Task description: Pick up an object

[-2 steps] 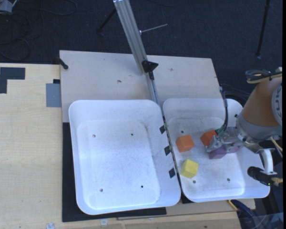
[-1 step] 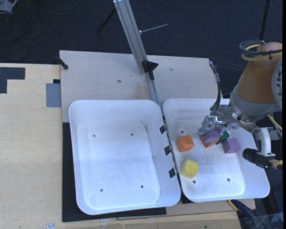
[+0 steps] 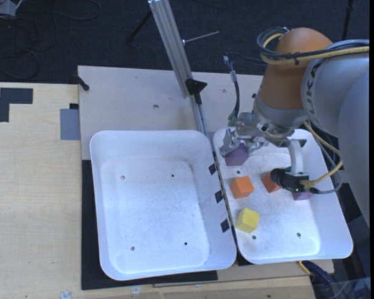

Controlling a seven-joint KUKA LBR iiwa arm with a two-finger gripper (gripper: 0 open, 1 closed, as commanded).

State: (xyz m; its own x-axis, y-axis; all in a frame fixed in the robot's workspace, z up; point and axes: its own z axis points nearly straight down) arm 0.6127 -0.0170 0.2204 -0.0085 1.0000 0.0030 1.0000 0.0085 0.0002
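In the right bin (image 3: 336, 245), upper left corner: gripper (image 3: 238, 143), carried by the grey arm (image 3: 343, 86) with its orange band (image 3: 293, 61), low over the bin floor; a purple block (image 3: 236, 156) lies directly under and against the fingertips, at the bin's inner wall; whether the block sits between the fingers or merely beneath them cannot be told, and whether the jaws are parted or closed cannot be told either. Same bin, centre left: orange cube (image 3: 241, 186), just below the purple block and apart from it. Lower left: yellow cube (image 3: 248, 220), near the divider. Centre right: red block (image 3: 271, 182), partly hidden by a dark fitting and cable on the arm; a small purple piece (image 3: 302, 195) just beside it to the right. Left bin (image 3: 112, 148): white, shallow, adjoining the right bin. Behind both: slanted aluminium post (image 3: 172, 39) rising from the bench
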